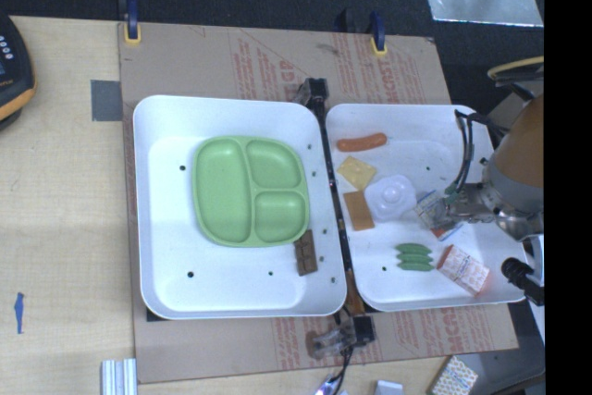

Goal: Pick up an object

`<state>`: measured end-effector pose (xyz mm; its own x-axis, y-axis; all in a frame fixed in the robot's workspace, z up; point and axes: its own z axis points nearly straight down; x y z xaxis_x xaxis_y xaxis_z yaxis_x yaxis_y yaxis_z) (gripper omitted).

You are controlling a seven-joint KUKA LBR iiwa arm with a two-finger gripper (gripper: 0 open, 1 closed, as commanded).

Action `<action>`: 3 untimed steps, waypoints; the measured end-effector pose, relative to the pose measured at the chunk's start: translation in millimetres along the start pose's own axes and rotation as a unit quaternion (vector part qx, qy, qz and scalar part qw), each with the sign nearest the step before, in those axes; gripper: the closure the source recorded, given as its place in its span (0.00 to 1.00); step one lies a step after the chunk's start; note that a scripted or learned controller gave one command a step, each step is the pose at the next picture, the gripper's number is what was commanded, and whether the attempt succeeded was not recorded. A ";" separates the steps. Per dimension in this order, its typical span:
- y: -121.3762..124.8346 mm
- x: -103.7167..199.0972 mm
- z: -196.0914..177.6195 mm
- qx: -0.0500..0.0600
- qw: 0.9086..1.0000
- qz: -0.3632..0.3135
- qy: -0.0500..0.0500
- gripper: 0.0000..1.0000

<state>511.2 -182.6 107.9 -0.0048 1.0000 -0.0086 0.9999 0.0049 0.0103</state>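
Bench bears two white bins; gripper [442,213] low in right bin [393,296], jaw state indiscernible. Clear cup [390,196] just beside, pea pods [414,256] near.

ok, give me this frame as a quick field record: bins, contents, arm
left bin: green tray with three compartments; brown piece by its lower right corner
right bin: sausage, yellow slice, brown slab, clear lid, green pods, red-and-white packet
arm: over the right bin's right side
gripper: low, between lid and packet; grasp unclear
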 end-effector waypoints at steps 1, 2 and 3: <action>-37.5 5.1 12.2 0.009 1.000 0.000 0.006 1.00; -34.2 65.3 12.8 0.008 1.000 -0.003 0.006 1.00; -32.4 96.3 -92.9 0.002 1.000 -0.001 0.005 1.00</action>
<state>477.4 -85.6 199.7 -0.0075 1.0000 0.0010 1.0000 0.0075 0.0056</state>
